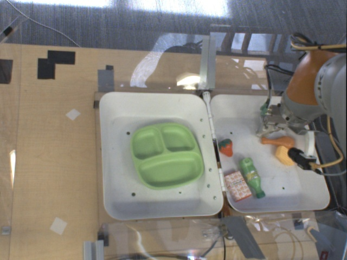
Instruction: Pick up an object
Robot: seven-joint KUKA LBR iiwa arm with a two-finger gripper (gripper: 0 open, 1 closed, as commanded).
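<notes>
At the frame's right, the gripper [269, 130] hangs low over the orange toy [278, 141] in the right bin [303, 199], seemingly lining up a grab, though whether it is spread I cannot tell.

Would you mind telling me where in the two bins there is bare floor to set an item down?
The left bin has bare floor as a margin around the green divided plate. In the right bin, open patches lie between the strawberry and the gripper, and right of the green bottle. It is crowded around the orange toy and the small box.
</notes>
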